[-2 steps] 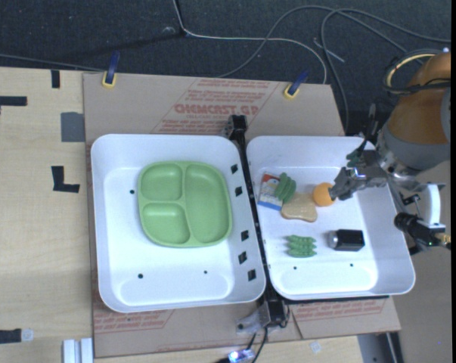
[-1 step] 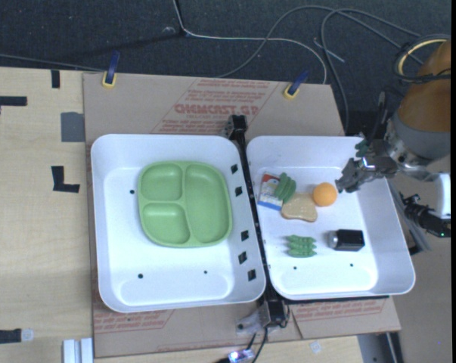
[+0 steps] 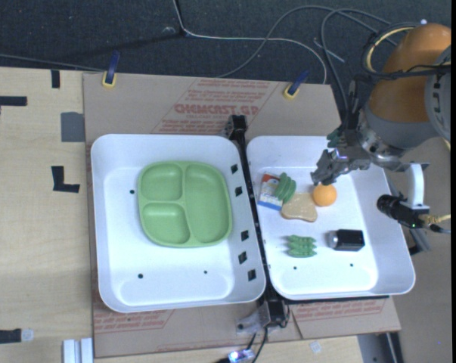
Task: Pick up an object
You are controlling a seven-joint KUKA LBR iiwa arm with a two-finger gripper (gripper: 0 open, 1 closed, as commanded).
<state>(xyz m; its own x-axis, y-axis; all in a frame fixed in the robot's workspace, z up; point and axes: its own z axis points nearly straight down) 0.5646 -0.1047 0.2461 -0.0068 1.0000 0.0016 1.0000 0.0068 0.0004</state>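
On your left sits one white bin [image 3: 107,203], and in it one green divided plate [image 3: 186,203] with three compartments, lying flat near the bin's middle. Beside it, touching along the centre seam, you have the second white bin [image 3: 386,267], which carries the loose items. Count them from the left: one small red, white and blue packet [image 3: 269,191] with one green piece [image 3: 286,186] resting against its right side; one tan, bread-like piece [image 3: 300,211] just below those; one green leafy toy [image 3: 300,246] nearer the front wall; one orange ball [image 3: 324,195] touching the tan piece's upper right; and one black block [image 3: 348,240] at the front right. The gripper [image 3: 330,166] hangs just above and beside the orange ball at the bin's back. You cannot tell how far it is spread, since its tip reads as a dark blur, and nothing shows clearly between its ends.
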